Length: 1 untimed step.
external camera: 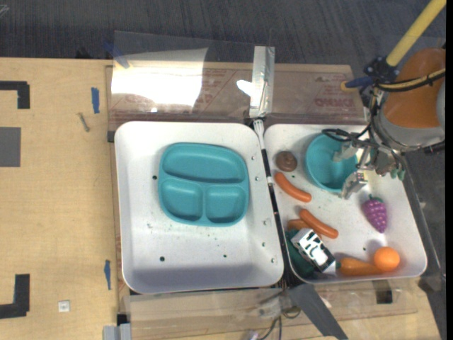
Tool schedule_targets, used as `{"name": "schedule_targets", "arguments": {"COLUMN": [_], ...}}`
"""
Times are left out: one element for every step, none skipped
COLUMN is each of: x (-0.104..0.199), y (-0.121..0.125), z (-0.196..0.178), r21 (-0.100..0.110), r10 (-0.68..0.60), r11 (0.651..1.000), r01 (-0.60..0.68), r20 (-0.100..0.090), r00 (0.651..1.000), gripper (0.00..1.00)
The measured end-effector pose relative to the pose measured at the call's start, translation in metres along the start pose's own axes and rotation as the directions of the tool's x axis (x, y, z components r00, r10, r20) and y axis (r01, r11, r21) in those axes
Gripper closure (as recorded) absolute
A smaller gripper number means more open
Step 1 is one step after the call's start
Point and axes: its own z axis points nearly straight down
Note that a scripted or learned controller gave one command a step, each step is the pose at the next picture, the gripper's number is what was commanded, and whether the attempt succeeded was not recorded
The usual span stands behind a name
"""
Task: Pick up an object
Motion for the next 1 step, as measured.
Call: {"name": "schedule_targets", "arguments": {"x": [0.0102], "y": [0.0298], "z": [0.0018], "r21": [0.002], "r10": [0.409], "r11": [0.912], "r01": [-0.409], "r20": [0.0], "r00": [0.912], "gripper": [0.0]}}
